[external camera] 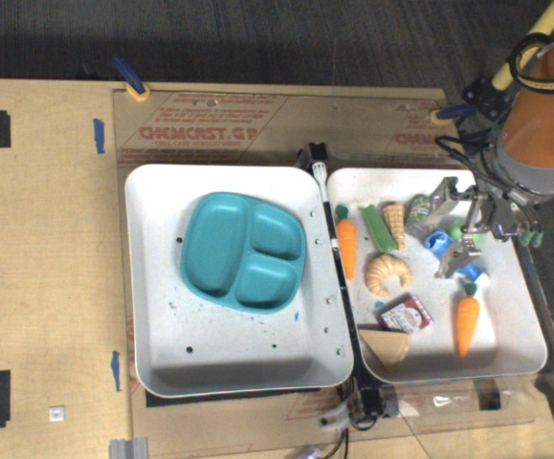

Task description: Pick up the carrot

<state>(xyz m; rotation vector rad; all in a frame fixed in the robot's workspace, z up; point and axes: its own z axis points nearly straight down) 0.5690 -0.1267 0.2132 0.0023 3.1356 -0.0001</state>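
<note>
On your left, the bench (pixel 37 256) is bare cardboard with black tape marks. Next comes the left bin (pixel 162 352), and in it you have a teal divided plate (pixel 243 250) lying flat near the middle. Cross the divider into the right bin (pixel 525 342) and you meet two carrots. One carrot (pixel 346 247) lies against the bin's left wall, its green top pointing away from you. Just right of it sit a green vegetable (pixel 382 228), a croissant (pixel 388 272) and, nearer you, a small packet (pixel 403 315). The second carrot (pixel 466 321) lies toward the bin's right side, apart from the rest. Above it hangs the claw (pixel 460 242), over some blue and silver clutter. You cannot tell from here whether its fingers are spread or closed; neither carrot sits between them.
</note>
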